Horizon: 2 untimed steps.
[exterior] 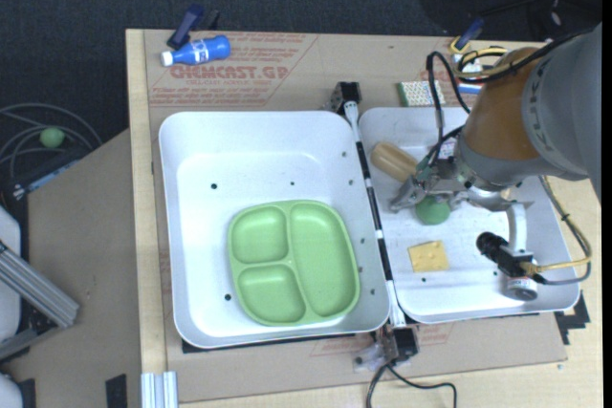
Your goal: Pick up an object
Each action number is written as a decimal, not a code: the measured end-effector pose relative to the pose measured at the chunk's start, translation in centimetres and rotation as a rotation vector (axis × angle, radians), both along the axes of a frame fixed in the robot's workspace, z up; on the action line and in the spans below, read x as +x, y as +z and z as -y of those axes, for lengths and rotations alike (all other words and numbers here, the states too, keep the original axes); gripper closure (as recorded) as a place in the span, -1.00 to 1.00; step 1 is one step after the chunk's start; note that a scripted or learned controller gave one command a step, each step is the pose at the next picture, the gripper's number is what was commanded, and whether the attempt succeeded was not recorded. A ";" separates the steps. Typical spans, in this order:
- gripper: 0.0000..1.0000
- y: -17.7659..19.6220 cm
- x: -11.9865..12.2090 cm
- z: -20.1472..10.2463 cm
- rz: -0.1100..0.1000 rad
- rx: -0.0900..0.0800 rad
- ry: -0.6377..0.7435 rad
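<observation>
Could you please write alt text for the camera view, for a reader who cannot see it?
The grey arm's gripper is low in the right bin, right beside a green round object; a tan cylinder lies to the upper left of it and a yellow square piece lies below it in the picture. The left bin holds a green divided plate.

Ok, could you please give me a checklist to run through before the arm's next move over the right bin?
1. The hand is over the right white bin: ok.
2. The small green round object lies right beside the hand: ok.
3. The hand already holds something: cannot tell.
4. The tan wooden cylinder lies apart from the green object: ok.
5. The flat yellow square piece lies apart from the hand: ok.
6. The green divided plastic plate sits in the left white bin, out of the way: ok.
</observation>
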<state>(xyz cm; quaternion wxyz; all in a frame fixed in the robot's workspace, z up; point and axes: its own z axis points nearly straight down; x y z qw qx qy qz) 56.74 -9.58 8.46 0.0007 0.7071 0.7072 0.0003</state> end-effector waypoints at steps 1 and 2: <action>-1.00 0.0 -1.2 -0.1 -0.004 0.002 0.000; 1.00 1.0 -1.2 -0.1 -0.002 0.001 -0.001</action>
